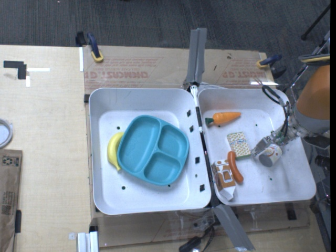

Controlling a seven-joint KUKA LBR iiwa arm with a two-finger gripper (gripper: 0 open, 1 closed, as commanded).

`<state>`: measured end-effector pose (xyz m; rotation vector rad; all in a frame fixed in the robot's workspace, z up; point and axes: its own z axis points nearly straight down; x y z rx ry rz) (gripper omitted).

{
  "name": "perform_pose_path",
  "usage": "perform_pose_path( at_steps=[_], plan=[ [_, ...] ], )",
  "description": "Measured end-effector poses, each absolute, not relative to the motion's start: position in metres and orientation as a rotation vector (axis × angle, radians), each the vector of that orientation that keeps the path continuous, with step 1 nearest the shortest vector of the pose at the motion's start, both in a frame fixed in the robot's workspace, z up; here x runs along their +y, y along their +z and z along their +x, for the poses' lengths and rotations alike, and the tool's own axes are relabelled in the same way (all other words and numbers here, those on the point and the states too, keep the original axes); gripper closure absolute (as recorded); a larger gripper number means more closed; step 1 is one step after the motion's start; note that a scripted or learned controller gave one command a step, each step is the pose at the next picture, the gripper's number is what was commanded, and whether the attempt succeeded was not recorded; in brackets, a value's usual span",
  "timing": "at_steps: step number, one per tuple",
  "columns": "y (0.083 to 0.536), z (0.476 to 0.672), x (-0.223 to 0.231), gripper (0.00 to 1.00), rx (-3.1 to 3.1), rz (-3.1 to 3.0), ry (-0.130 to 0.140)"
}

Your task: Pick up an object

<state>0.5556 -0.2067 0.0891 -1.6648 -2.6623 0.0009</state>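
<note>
In the right bin (294,193), my gripper (266,150) hangs low over the right half, reaching in from the arm at the right edge. A small grey and white round object (272,156) lies right against its tip; whether it is gripped I cannot tell. A patterned green and tan packet (239,144) lies just left of the gripper. An orange carrot (226,118) sits at the back of this bin. A reddish sausage (234,167) and an orange and white carton (224,177) lie near the front left corner.
The left bin (100,193) holds a blue divided plate (153,150) with a yellow banana (113,150) tucked along its left side. A grey post (197,54) rises behind the seam between the bins. Clamps (94,47) sit on the cardboard behind.
</note>
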Motion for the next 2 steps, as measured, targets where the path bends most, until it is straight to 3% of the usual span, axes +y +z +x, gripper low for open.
perform_pose_path(
  at_steps=[1, 2],
  plan=[
    [0.0962, 0.5562, -0.2073, 1.0, -2.66, -1.668, 0.001],
    [0.0962, 0.5562, -0.2073, 0.0, -2.66, -1.668, 0.001]
  ],
)
